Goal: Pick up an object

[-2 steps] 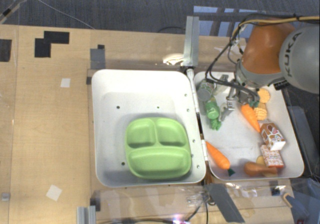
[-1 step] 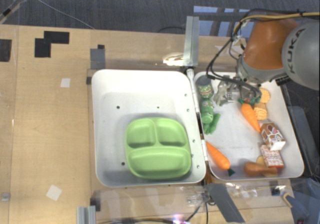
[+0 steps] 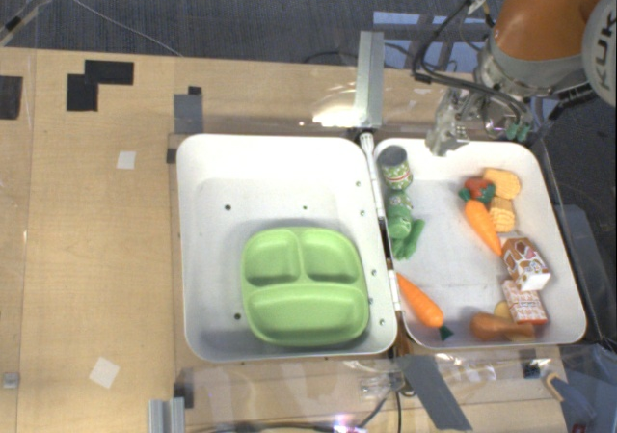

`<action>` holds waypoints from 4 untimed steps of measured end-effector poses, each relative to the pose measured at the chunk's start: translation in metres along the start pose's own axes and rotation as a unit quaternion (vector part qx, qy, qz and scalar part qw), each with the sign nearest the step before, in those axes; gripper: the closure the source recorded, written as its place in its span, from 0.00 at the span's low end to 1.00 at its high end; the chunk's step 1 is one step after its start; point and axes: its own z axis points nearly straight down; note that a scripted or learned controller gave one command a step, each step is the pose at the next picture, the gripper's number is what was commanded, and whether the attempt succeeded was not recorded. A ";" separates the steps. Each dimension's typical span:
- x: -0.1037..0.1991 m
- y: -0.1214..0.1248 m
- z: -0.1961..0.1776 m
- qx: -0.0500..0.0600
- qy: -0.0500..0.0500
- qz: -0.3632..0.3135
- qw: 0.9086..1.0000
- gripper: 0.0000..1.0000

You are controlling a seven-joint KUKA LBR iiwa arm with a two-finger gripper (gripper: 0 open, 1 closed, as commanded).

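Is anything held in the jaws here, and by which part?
Nothing is held: the gripper hangs over the right bin's top edge with nothing between its jaws.

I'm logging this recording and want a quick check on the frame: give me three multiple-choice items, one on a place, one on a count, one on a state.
1. Where does the green divided plate lie?
A. In the left bin
B. In the right bin
C. On the bare bench

2. How many orange carrots lie in the right bin?
A. None
B. Two
C. Five

3. Where is the gripper?
A. Pressed on the plate
B. Above the right bin's far edge, apart from the toys
C. Lifting a carrot over the left bin

Answers:
1 A, the plate sits in the left bin's near half.
2 B, one carrot lies by the near left corner, another carrot by the right side.
3 B, it hangs at the far rim with nothing between its tips.
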 end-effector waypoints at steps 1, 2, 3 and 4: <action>-0.006 -0.032 -0.034 0.000 0.006 -0.048 0.999 1.00; -0.010 -0.071 -0.041 0.000 0.005 -0.175 0.985 1.00; -0.012 -0.136 -0.034 -0.001 0.006 -0.310 0.951 1.00; -0.016 -0.134 -0.049 0.001 -0.001 -0.310 0.951 1.00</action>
